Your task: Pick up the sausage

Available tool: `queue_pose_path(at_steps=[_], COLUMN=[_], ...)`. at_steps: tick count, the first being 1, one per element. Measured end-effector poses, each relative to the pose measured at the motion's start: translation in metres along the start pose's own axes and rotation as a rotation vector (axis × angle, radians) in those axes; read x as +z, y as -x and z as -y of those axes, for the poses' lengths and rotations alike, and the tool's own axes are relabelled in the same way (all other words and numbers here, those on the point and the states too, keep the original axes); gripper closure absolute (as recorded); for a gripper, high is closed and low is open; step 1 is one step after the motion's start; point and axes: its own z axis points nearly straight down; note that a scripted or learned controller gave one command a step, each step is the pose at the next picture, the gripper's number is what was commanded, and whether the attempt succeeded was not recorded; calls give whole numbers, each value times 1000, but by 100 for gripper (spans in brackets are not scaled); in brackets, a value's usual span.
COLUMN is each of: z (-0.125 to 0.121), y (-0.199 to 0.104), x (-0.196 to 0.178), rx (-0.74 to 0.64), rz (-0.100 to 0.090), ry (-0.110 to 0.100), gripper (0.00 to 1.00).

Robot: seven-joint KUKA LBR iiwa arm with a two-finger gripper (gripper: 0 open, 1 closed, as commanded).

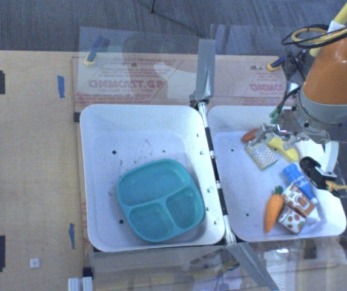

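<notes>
On the left, the tan worktop (28,180) carries a few black and blue tape marks. Next comes the left bin (100,132), where a teal divided plate (160,200) lies toward its near side, with bare white floor behind it and along its left wall.

Across the divider, the right bin (234,180) has open floor on its left half. The sausage (251,136) is a short reddish-orange piece lying near the bin's far wall, partly covered at its right end by my gripper. Just beside it on the near side sits a small speckled grey packet (261,156), and a yellow item (283,148) lies to the right of that.

My gripper (269,133) is down over the sausage's right end, at or very near it, but I cannot tell whether my fingers are apart or together, nor whether anything sits between them.

Further right and nearer, a blue bottle (297,179), an orange carrot (274,210) and a brown-and-white patterned carton (295,208) crowd the bin's near right corner. My orange band (333,71) hangs over the bin's far right edge.
</notes>
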Motion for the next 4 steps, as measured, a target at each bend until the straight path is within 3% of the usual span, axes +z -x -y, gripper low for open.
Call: queue_pose_path(at_steps=[1,2,4], z=[-66,-83,-84], y=[19,16,16], x=[94,102,103], rx=[-149,-211,-210], rz=[2,5,5], ry=[4,-21,-20], gripper=[0,0,0])
